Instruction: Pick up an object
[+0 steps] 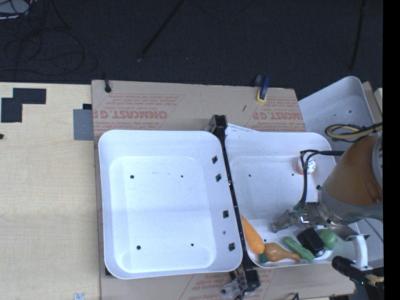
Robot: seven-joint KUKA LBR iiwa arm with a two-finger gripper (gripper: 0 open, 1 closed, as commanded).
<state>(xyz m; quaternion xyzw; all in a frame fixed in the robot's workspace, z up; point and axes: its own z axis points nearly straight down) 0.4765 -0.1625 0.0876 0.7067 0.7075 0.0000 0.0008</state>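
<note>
Gripper (pixel 289 219) over right bin (pixel 262 167), orange item (pixel 252 234) beside

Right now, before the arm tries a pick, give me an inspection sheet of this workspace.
Surface: left bin and right bin, both white, side by side on a cardboard sheet.
Job's things: orange carrot-like piece, tan piece and green piece, clustered in the right bin's near corner.
Clutter: small pale round thing near the right bin's far wall.
Grippers: gripper low over the right bin, beside that cluster.
Cables: dark cables on the floor beyond the bench.
Surroundings: wooden bench top at left; blue-and-yellow clamp on the cardboard's far edge.
</note>
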